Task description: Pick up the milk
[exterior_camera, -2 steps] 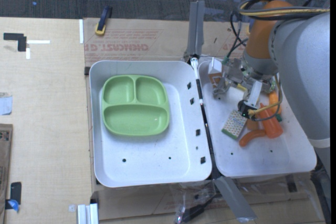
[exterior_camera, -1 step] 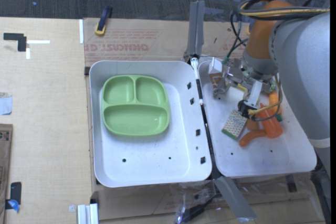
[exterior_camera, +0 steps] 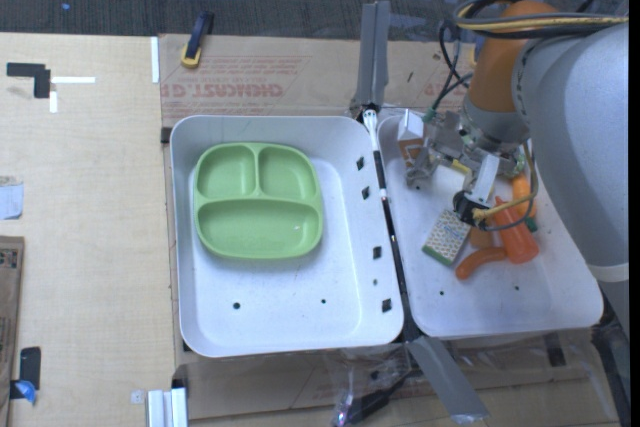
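Note:
A small white carton with brown print, likely the milk, stands in the back left corner of the right bin. The arm's wrist partly hides it. My gripper hangs low over the bin just in front of the carton, close to it or touching it. I see nothing clearly held in it.
A speckled green packet lies mid-bin beside an orange curved piece and orange-red toy foods under the wrist. In the left bin sits a green divided plate. The bins' shared wall runs just left of the gripper.

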Controlling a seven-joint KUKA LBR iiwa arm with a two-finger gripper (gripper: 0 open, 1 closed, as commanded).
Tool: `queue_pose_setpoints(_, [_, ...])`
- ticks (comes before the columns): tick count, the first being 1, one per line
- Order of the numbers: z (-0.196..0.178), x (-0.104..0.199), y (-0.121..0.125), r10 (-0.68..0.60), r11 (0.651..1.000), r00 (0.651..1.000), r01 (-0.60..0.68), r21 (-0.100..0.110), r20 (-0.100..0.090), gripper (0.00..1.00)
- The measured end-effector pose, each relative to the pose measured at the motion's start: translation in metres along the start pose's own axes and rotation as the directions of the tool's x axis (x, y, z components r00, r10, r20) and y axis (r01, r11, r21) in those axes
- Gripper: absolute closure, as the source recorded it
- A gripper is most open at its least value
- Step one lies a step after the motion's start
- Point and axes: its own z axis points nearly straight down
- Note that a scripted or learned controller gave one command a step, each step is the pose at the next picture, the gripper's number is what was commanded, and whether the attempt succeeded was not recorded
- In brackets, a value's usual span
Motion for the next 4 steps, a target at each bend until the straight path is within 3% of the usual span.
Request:
queue_pose_setpoints(1, [0.0,0.0,0.0,0.0,1.0,1.0,0.0,0.0,0.0,0.0])
queue_pose_setpoints(2, [-0.107,0.052,-0.037,-0.019,0.997,1.0,0.018,-0.073,-0.011,0.0])
queue_pose_setpoints(3, [-0.065,-0.018,0.019,0.063,0.995,0.998,-0.064,-0.071,-0.016,0.0])
queue_pose_setpoints(4, [-0.024,-0.023,-0.013,0.036,0.994,0.999,-0.039,-0.105,-0.03,0.0])
